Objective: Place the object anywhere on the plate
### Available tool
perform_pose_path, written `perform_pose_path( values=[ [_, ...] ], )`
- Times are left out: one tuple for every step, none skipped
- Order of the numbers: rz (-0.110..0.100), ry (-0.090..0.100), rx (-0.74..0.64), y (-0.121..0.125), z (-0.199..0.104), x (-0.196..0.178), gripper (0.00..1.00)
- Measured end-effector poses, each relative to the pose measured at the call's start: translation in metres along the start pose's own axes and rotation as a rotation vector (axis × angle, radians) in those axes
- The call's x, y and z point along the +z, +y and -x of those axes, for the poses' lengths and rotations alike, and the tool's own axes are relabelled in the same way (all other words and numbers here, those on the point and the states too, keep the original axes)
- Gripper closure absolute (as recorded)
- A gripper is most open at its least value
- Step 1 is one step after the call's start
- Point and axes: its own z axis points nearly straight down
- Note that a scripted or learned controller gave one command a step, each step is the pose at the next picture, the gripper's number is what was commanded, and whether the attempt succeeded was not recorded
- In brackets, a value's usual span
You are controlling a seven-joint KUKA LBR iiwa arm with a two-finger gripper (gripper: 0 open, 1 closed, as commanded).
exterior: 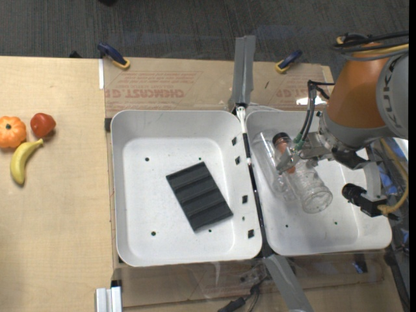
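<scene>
lying tilted in right bin (364, 239): clear plastic bottle (296, 174), transparent, dark-capped.

arm (370, 103) cut off at right edge; clear bottle (296, 174) partly hidden beneath wrist

My arm (374, 90) wears a broad orange band above a rounded grey wrist housing, and the grey shell at the frame's edge carries dark letters. A green cable (308, 119) and a black one run down toward my metal gripper (291, 158). Yellow and black cables loop over my top, and a black fitting sits lower down
</scene>
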Motion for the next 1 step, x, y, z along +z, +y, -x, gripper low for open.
perform_pose_path(
  values=[
    [0.002,-0.001,-0.175,0.0171,-0.0488,-0.0496,1.0]
  ],
)
